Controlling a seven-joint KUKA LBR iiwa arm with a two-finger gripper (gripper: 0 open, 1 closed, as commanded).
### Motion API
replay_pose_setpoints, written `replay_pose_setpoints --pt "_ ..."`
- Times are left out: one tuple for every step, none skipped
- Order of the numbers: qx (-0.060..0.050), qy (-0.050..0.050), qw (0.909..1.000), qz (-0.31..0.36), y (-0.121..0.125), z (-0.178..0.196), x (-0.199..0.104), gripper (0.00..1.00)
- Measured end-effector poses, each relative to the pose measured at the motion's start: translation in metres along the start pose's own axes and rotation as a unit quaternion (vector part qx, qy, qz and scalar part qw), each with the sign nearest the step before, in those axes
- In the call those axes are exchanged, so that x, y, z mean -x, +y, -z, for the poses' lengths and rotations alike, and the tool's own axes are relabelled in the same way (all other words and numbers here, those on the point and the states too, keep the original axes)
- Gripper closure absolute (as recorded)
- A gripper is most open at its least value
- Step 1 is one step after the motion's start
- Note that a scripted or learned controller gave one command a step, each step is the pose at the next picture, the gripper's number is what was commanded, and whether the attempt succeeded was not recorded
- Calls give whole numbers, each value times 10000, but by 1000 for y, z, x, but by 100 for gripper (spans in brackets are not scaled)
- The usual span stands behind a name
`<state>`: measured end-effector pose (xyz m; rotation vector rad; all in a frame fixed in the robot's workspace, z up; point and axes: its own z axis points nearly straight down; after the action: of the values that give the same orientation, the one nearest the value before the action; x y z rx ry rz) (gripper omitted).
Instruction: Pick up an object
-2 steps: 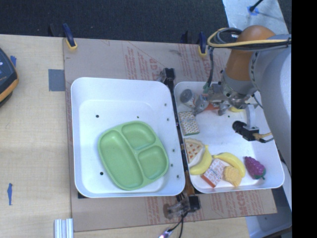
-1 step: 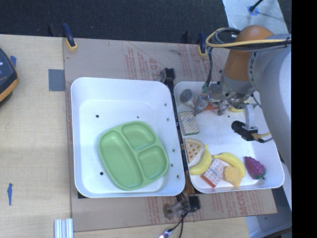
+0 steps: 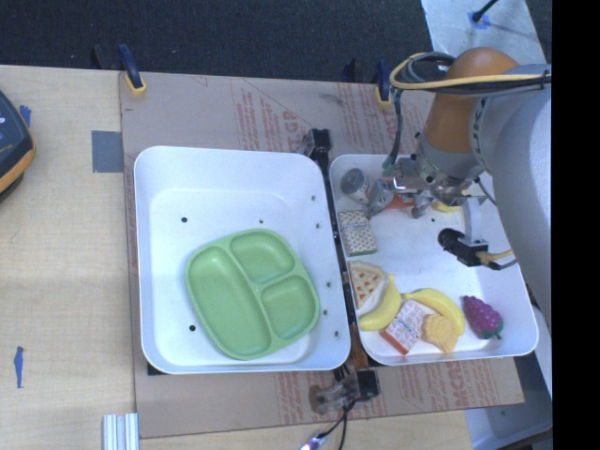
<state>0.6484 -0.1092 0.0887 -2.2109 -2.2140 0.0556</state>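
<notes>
Camera view: the gripper (image 3: pixel 405 187) sits low over the far end of the right bin (image 3: pixel 511 345), the arm coming in from the right with its orange band (image 3: pixel 473 68) above the wrist. How the hand is set, wide or narrow, cannot be told from here; nothing shows held in it. Just left of the hand lies a small grey round object (image 3: pixel 353 183), close by it. Nearer the camera than the hand, along the bin's left wall, lies a green patterned card (image 3: pixel 356 232). Further toward the near end are a sandwich wedge (image 3: pixel 367 283), a yellow banana (image 3: pixel 420 307), a red-and-white packet (image 3: pixel 406 325), a yellow chunk (image 3: pixel 441 332) and a purple bunch of grapes (image 3: pixel 482 316), all well apart from the hand. Well to the hand's left, the left bin (image 3: pixel 164 172) holds a green divided plate (image 3: pixel 251 292).
</notes>
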Motion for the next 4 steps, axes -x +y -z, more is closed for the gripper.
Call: replay_pose_setpoints --pt "-1 -4 10000 -1 0 0 -1 0" --pt "0 8 10000 -4 0 0 0 0" --pt "-2 33 10000 -4 0 -1 2 0" --pt "-2 33 10000 2 0 0 2 0"
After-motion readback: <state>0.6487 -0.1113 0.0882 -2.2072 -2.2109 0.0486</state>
